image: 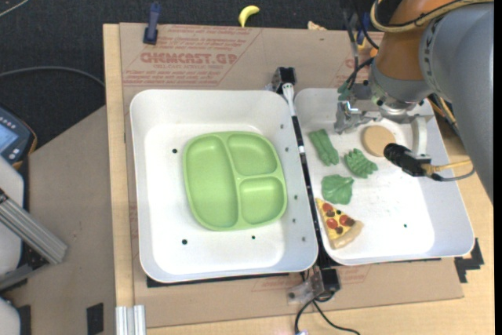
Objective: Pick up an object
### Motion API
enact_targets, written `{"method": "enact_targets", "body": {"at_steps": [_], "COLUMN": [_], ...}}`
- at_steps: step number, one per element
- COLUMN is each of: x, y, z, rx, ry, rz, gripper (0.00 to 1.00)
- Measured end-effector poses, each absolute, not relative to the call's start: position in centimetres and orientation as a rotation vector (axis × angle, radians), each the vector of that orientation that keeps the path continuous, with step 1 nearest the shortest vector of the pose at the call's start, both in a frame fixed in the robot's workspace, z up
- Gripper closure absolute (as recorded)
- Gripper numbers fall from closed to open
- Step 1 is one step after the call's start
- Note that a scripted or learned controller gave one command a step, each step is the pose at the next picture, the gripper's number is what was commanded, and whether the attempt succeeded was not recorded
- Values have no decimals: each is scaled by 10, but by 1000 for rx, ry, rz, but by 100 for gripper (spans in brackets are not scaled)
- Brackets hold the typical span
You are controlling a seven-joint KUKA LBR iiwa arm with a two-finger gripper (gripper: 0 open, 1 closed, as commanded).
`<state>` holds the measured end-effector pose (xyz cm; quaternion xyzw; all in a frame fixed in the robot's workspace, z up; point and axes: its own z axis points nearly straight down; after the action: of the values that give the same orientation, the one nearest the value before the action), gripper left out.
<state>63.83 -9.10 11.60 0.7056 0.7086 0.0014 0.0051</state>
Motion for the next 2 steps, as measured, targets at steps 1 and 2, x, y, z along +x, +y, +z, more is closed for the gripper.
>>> {"method": "enact_targets", "body": {"at_steps": [1, 2], "x": [639, 640], "y": [-91, -91], "z": [127, 137], "rx": [2207, 2205], "ry": [2217, 2216], "rz": [6, 7], "gripper": [100, 100]}}
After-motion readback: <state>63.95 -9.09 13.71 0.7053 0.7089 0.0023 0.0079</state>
